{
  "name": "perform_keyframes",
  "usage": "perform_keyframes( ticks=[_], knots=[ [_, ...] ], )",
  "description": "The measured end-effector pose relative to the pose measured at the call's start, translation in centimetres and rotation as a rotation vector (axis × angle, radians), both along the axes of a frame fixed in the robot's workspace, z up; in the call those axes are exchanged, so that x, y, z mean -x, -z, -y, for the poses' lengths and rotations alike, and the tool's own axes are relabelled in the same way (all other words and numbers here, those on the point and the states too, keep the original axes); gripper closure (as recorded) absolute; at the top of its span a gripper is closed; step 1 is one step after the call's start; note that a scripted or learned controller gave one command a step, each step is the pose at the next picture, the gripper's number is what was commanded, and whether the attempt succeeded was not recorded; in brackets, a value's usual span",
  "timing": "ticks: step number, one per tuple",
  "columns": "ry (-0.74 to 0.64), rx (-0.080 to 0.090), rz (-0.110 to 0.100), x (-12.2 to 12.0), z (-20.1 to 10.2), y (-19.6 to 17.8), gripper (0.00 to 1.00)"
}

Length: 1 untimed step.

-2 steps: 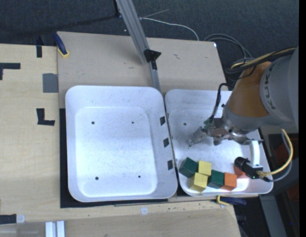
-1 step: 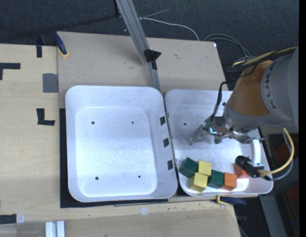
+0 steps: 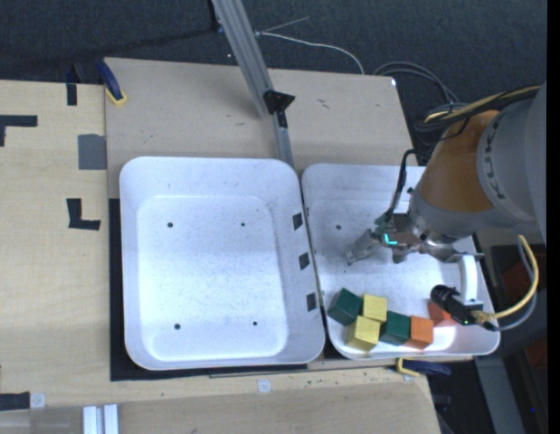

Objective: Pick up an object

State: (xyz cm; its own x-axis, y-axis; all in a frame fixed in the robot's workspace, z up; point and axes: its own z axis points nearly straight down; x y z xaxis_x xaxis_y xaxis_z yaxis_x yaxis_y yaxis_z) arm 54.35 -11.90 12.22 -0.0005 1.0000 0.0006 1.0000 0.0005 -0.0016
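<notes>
The tool [image 3: 370, 247] hung over the right bin [image 3: 352, 188], seemingly spread apart and holding nothing, with the blocks [image 3: 379, 319] below it not yet picked.

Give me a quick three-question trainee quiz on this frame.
1. True or false: the blocks sit in the left bin.
2. Which colours do the blocks show? A) green, yellow, orange B) blue, red, white C) purple, pink, black
3. Fill in: the gripper hovers over the ____ bin.

Key: 1 false, they cluster at the near edge of the right bin: green block, yellow block, orange block. 2 A. 3 right.
</notes>
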Motion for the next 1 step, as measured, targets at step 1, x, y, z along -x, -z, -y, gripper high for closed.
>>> perform_keyframes(
  ticks=[1],
  knots=[
    [0.000,0.000,0.000,0.00,-0.01,0.00,0.00]
  ],
)
